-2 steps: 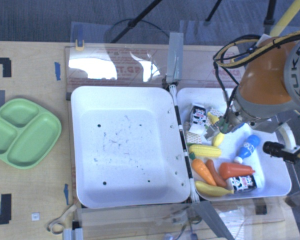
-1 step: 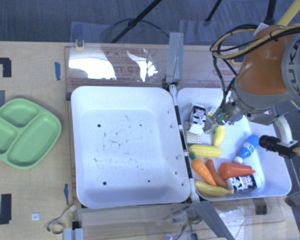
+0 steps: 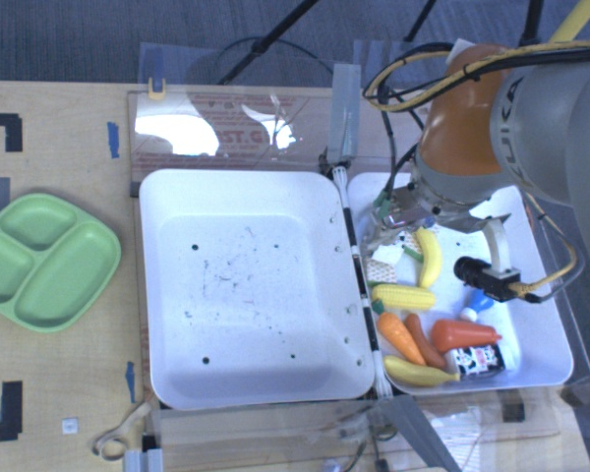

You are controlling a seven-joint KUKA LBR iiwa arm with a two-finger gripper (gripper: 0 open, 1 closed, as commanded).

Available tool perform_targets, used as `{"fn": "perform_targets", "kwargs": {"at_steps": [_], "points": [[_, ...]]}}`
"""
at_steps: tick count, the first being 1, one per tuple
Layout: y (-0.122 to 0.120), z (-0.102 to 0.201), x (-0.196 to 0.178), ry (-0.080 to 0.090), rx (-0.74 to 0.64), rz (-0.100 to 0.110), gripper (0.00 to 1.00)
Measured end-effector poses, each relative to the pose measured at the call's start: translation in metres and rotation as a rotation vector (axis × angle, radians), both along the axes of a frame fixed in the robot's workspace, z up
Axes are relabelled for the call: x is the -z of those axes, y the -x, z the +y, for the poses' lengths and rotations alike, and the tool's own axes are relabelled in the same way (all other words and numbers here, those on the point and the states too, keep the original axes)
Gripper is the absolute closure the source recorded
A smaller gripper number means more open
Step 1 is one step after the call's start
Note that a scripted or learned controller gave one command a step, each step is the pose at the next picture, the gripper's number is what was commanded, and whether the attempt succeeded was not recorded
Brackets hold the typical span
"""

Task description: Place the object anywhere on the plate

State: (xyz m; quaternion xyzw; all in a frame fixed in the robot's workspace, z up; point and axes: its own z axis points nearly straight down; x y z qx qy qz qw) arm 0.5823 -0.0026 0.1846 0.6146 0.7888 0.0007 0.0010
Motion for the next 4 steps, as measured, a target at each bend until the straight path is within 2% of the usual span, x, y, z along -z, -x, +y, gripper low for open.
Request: {"fn": "perform_targets", "kwargs": {"at_steps": [1, 2, 3, 4], "points": [[0.011, 0.06, 0.0, -0.001, -0.109, 0.003, 1.0], [-0.011, 0.155, 0.047, -0.001, -0.054, 0.001, 1.0], [-0.011, 0.155, 0.047, 0.0, -0.054, 0.001, 0.0], [-0.021, 0.211, 0.071, 0.0, -0.109, 0.0, 0.0]]}}
